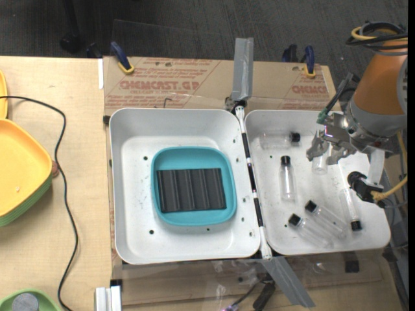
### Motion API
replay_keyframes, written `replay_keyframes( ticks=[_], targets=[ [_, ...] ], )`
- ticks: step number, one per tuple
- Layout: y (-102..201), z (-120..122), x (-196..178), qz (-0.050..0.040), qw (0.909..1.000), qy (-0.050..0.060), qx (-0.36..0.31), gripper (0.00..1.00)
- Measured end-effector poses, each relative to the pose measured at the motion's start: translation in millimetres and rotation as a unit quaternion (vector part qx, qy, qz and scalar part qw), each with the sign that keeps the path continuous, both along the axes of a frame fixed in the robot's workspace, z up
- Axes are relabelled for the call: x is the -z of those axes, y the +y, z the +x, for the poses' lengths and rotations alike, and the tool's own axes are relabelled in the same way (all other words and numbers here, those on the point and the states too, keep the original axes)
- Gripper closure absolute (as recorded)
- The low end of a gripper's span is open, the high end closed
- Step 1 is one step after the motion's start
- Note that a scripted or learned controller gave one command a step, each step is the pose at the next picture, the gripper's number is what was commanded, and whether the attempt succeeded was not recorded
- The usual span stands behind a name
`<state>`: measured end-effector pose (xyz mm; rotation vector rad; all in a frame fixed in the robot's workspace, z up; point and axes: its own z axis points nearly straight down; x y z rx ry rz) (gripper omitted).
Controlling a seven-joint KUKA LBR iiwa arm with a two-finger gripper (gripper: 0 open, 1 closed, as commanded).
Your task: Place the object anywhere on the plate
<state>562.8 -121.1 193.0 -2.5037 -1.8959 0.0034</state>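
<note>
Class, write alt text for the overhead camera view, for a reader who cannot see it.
A grey and orange robot arm reaches from the right over the right white bin, its gripper above several clear vials with black caps. The left white bin holds a teal plate with a dark ribbed centre.
</note>
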Motion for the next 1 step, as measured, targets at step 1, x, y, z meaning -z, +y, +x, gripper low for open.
replay_keyframes(
  ticks=[1],
  targets=[
    [-0.1,0.0,0.0,-0.0001,1.0,0.0,0.0,0.0]
  ],
)
